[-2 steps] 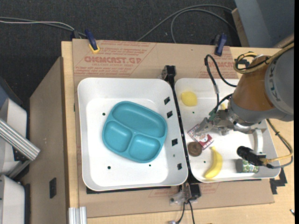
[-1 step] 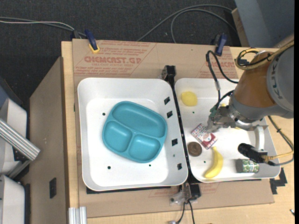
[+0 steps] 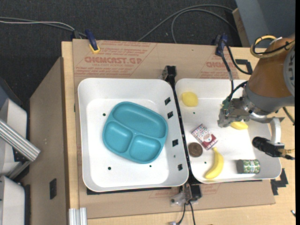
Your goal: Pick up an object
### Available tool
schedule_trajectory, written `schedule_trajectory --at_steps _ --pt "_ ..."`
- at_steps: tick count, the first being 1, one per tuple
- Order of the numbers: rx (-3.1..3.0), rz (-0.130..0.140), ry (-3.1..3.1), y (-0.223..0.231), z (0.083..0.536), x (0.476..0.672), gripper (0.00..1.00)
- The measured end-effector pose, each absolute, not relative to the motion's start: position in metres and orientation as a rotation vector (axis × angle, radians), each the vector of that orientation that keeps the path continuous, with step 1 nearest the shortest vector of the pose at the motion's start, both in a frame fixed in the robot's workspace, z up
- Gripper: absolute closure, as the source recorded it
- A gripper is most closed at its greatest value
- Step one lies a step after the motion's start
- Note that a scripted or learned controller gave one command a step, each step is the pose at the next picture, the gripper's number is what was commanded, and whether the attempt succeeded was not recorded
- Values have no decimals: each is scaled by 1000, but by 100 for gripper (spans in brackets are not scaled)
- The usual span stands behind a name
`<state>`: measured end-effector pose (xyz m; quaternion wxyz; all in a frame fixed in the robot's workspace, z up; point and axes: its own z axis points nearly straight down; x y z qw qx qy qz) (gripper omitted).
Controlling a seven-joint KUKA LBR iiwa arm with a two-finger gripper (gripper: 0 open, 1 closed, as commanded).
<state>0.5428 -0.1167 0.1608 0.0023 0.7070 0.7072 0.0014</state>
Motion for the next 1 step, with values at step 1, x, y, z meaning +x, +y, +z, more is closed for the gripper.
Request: schedule_trajectory --at_steps 1 --pt "2217 5 2219 -119 205 544 100"
